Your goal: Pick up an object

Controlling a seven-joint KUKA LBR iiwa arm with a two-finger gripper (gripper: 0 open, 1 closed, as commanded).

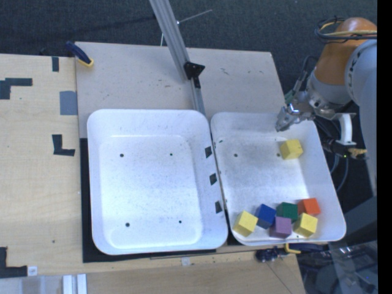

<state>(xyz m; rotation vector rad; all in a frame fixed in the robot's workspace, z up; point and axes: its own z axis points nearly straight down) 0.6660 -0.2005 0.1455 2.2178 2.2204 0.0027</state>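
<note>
I see the gripper over the right bin's far edge; its tip is small and blurred, so I cannot tell its state; a lone yellow cube lies just beside it, apart; six cubes cluster at the near edge, some overlapping; the arm is cut off at right.

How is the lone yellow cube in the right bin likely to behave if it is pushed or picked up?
The yellow cube has flat faces, so it will probably slide, not roll. It looks stiff, so it likely keeps its shape when squeezed. It sits apart from the others, near the tool, so a push should not jam early.
</note>
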